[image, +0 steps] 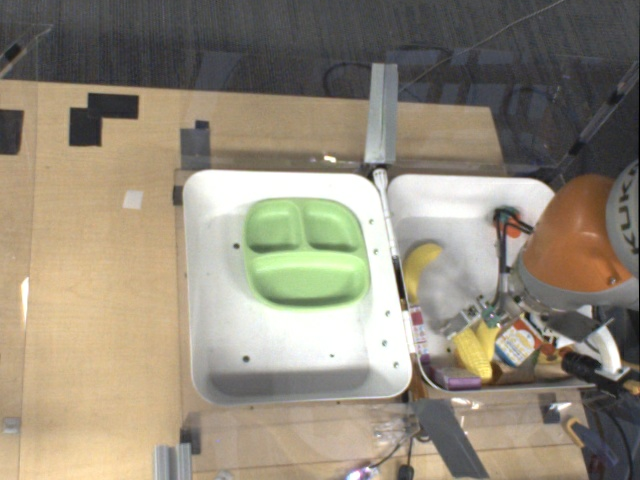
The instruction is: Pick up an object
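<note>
The arm's orange band hangs over the right bin. Below it my gripper is down among a heap of objects at that bin's front. A yellow corn-like toy lies just under and in front of the gripper. To its right is a small white and red packet, and a purple item rests against the front wall. A yellow banana lies to the left of the gripper, apart from it. The wrist hides what lies right under the gripper.
The left bin holds a green divided plate near its back middle. A metal post stands behind the wall between the two bins. Red and green cables run beside the arm.
</note>
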Controlling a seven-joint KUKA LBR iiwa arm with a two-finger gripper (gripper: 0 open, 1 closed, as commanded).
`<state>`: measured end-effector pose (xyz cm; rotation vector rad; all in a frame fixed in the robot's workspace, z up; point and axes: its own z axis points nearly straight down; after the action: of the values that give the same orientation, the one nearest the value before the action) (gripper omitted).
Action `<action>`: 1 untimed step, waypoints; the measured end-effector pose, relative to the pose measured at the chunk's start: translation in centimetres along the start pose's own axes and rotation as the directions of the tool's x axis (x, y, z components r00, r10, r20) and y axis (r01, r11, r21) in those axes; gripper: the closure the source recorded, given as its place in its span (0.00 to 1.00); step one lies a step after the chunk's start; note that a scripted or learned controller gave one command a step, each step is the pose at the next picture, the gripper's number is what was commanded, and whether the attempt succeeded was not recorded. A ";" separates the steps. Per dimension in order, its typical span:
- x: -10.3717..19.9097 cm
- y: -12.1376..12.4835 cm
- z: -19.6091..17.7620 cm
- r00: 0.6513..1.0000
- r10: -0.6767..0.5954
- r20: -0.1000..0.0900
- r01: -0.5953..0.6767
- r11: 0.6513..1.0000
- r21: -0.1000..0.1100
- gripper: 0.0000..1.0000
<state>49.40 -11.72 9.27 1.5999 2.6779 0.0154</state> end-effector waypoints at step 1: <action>0.2 0.4 -1.1 1.000 -0.003 -0.005 0.003 1.000 -0.005 1.00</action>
<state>49.62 -11.33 10.39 1.5967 2.6819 0.0258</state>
